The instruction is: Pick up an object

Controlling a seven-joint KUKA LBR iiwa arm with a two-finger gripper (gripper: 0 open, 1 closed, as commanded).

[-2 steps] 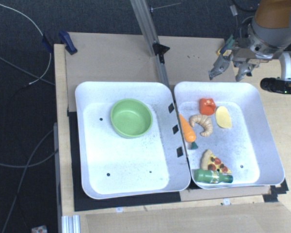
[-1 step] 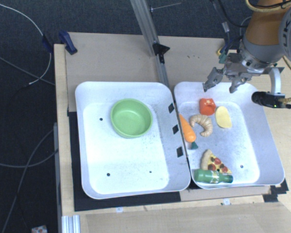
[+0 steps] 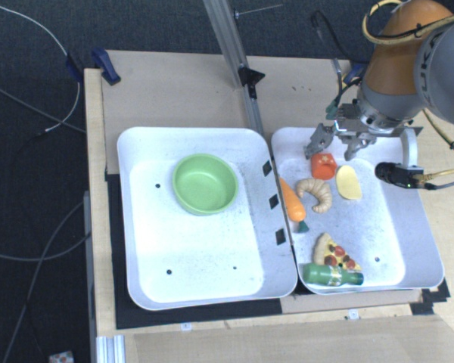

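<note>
At the near edge of the right bin (image 3: 416, 237), a green bottle (image 3: 331, 276) lies on its side along the rim, w/ a pizza-slice toy (image 3: 336, 254) touching it just behind, tan crust w/ red and dark toppings. Further back, mid-bin, a beige croissant (image 3: 315, 193) curls next to an orange carrot (image 3: 291, 199), which lies along the bin's left wall, green tip toward the near side. To the right of the croissant sits a pale yellow, rounded piece (image 3: 349, 182), smooth, maybe a lemon or chip, can't tell which. Just behind the croissant is the red tomato-like object (image 3: 324, 165): small, glossy, red-orange, rounded but a bit blocky, resting on the bin floor near the far end.

The gripper (image 3: 337, 144) hangs directly over that far end, fingers (image 3: 318, 141) spread wide apart, one tip left of and just above the red object, the other toward its right. Nothing sits between them; the red piece lies just near-side of the gap, apparently not clamped.

Left bin (image 3: 147, 278): a light green bowl (image 3: 204, 183), upright, in its far half, well apart from the toys.

Behind the gripper, the grey arm w/ orange band (image 3: 405, 40) comes in from the right. A metal rail (image 3: 228, 36) runs slantwise beyond the bins across the bench (image 3: 166, 82).
</note>
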